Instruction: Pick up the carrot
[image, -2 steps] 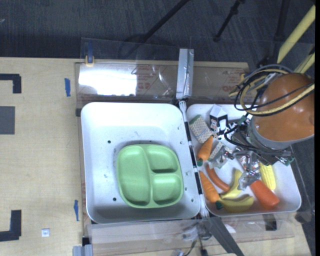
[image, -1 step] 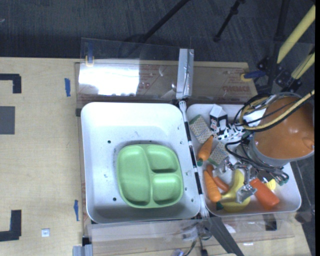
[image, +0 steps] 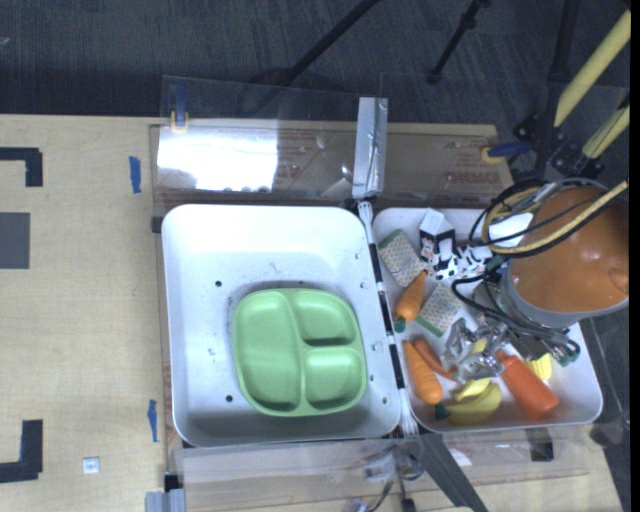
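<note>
Orange-banded arm (image: 575, 255) reached into the right bin (image: 590, 400), its gripper (image: 478, 345) low among clutter; whether it was open or closed I cannot tell. One carrot (image: 424, 372) lay just left of it.

gripper (image: 478, 348) low in right bin (image: 590, 400) | carrot (image: 424, 372) just left | green plate (image: 298, 348) in left bin (image: 190, 300)

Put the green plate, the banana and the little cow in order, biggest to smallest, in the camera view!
1. Green plate, by far the biggest.
2. Banana, partly hidden by other things.
3. Little cow; it looks close to the banana in size, so that order is unsure.
</note>
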